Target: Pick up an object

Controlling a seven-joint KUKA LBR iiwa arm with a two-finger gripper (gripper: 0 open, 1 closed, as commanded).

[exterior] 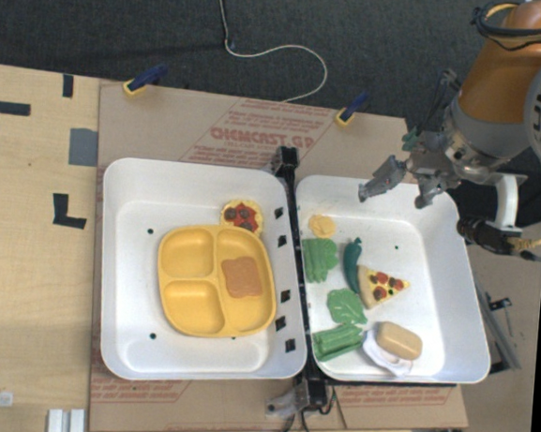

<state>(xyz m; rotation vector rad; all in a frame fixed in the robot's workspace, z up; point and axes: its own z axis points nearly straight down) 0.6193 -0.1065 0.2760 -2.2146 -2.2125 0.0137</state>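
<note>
Pizza slice (380,286) lies below the gripper (407,187), which hangs spread wide and holding nothing over the bin's (461,302) far edge. Approach step, I judge; next calls for descending onto it.

A yellow divided tray (210,285) carrying a brown patty (242,277) is showing bright against the white left bin (120,272). In the white right bin (456,302), green leafy pieces (320,259), a dark green pepper (352,264), a red-dotted yellow pizza slice (380,286) and a tan bun (398,342) are lying. The arm's orange band (509,67) is glowing above grey.
</note>
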